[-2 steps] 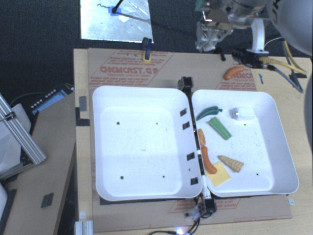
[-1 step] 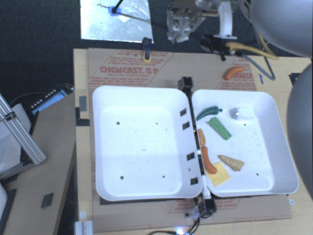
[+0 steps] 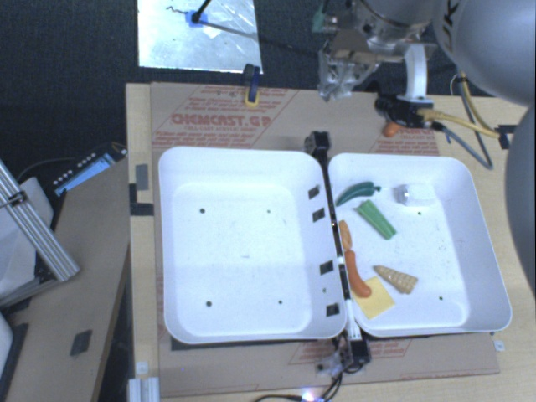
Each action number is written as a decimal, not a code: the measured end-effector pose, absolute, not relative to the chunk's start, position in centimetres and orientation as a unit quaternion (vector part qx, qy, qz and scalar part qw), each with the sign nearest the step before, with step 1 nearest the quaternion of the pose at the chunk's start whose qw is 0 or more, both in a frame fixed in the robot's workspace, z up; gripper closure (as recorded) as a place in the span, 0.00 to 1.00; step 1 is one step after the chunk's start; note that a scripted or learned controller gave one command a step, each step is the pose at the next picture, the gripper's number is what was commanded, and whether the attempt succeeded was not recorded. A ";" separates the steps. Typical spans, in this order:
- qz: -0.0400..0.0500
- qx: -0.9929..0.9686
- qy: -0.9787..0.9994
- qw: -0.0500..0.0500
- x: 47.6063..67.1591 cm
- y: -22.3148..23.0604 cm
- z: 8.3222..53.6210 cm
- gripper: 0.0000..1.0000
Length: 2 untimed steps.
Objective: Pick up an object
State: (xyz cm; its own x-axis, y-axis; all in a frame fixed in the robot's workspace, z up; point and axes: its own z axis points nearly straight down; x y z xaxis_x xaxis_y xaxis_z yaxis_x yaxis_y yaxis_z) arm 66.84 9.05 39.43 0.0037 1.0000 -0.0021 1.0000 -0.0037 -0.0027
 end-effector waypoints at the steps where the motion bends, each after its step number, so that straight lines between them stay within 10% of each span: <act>1: -0.007 -0.706 -0.709 -0.006 66.8 8.8 53.0 1.00; 2: -0.002 -0.706 -0.709 -0.001 66.8 10.4 53.6 1.00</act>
State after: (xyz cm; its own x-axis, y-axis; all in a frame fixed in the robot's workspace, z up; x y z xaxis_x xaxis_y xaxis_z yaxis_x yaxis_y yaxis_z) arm 66.84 10.39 53.59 -0.0044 1.0000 0.0009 1.0000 0.0044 0.0037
